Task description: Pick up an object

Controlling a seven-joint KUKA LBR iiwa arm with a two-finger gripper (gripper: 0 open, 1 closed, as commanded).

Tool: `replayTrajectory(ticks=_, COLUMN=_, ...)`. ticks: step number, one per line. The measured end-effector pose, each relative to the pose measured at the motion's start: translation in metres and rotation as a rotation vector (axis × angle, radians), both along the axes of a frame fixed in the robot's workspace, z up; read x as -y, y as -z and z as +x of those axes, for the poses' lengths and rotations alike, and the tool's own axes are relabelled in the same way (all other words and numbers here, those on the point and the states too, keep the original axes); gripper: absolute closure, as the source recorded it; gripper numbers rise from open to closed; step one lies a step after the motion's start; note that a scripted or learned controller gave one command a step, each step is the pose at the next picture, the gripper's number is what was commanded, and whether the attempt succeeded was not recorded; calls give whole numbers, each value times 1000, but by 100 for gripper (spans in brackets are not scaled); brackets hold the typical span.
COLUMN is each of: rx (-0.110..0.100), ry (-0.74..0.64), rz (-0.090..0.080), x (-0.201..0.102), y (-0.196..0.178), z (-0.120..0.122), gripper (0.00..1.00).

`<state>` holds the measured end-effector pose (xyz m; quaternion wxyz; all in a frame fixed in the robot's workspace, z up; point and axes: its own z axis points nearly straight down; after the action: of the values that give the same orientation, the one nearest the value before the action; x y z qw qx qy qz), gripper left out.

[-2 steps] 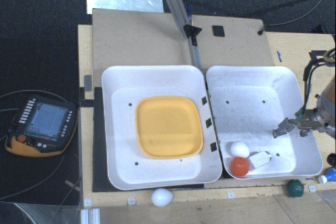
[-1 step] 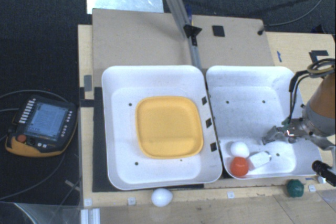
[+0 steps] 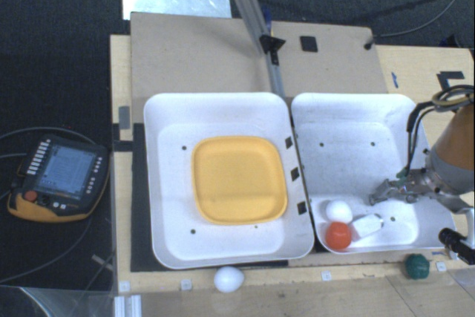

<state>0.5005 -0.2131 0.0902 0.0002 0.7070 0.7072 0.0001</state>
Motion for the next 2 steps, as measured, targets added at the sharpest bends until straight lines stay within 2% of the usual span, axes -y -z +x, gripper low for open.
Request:
replayTrajectory(ticks=1, rx=2, ry=0, rz=0, x=0, y=-11, z=0, gripper=100)
replayTrajectory(ticks=2, rx=5, ry=0, rz=-2, x=1, y=-70, z=-5, gripper=100)
